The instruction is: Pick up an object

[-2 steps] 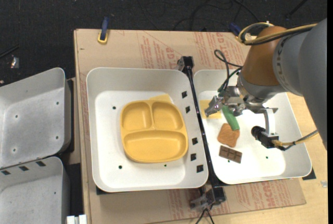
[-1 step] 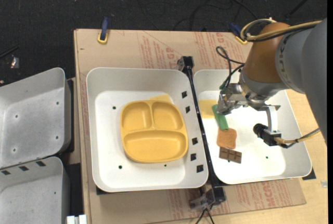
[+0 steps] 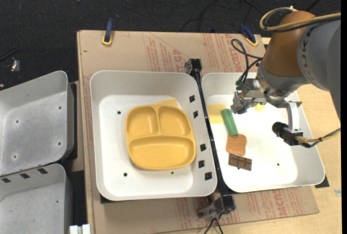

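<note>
- The grey arm's gripper (image 3: 241, 103) hangs over the upper left part of the right-hand shallow white bin (image 3: 303, 170). From here the wrist hides the jaws, so I cannot tell whether they are open or closed.
- The likeliest thing to pick is the green rounded plastic stick (image 3: 230, 122). It lies flat on that bin's floor, just below the gripper in the view, with its length running up and down the bin at a slight slant.
- Its lower end meets or nearly meets an orange-brown flat wafer-like piece (image 3: 236, 144). A dark brown chocolate-bar-shaped block (image 3: 240, 162) lies just below that.
- A pale yellow flat piece (image 3: 214, 114) sits beside the stick's upper end, near the bin's left wall.
- I'd judge the stick to be light, stiff and smooth. It won't crush, but being round it may roll or slip out under a squeeze that is off-centre.
- The best hold looks to be around the middle of its length, with the jaws closing across its narrow width, clear of the wafer at the bottom end.
- The wafer and the brown block lie very low, so they give the jaws little to bite on. They look like harder picks.
- In the left-hand white bin (image 3: 108, 173) on the table lies a yellow divided plastic plate (image 3: 160, 137). It is broad and could only be taken by its rim, so it is a poor choice.
</note>
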{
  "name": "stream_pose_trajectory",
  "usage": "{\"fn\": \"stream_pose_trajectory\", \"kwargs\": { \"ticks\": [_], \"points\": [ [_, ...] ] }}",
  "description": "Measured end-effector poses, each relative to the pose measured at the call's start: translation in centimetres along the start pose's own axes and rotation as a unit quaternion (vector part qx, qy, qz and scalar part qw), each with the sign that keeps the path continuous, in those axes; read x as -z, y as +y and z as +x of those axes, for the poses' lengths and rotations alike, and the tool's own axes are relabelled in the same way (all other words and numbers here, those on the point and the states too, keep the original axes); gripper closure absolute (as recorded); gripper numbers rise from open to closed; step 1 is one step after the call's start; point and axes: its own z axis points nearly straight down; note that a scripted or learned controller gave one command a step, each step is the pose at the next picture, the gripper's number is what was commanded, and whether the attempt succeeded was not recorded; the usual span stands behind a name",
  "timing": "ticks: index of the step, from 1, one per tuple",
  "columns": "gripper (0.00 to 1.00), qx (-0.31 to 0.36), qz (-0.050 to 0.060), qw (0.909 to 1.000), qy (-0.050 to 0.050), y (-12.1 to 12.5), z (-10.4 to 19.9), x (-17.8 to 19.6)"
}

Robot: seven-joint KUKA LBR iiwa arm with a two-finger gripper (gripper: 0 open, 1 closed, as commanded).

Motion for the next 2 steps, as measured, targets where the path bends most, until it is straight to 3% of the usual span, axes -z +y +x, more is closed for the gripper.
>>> {"fn": "stream_pose_trajectory", "kwargs": {
  "ticks": [1, 2],
  "points": [
    [1.00, 0.001, -0.001, 1.0000, 0.000, -0.4, -0.3, 6.2],
    [1.00, 0.002, 0.000, 1.0000, 0.000, -0.3, -0.3, 9.6]
  ]
}}
